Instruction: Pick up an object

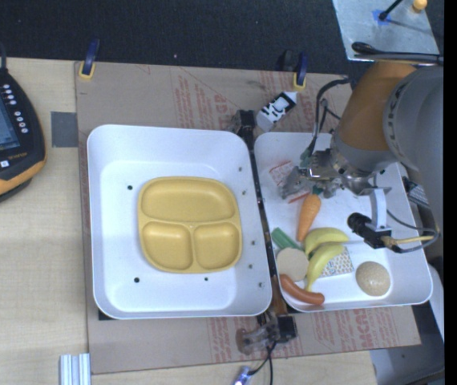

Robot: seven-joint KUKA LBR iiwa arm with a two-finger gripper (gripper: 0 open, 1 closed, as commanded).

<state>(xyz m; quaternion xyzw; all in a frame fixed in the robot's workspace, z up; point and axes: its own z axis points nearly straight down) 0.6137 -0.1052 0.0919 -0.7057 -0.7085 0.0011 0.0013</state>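
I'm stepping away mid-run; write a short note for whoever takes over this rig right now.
Gripper: low in the right bin, at its upper left just above the carrot; grasp state can't be read.
Right bin also holds bananas, a sausage, a round bun.
Left bin: yellow divided tray.
Done: nothing visibly lifted.
Left: grasp and raise one object.

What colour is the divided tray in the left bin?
Pale yellow: the three-compartment plastic tray, seen best in the overhead camera view.
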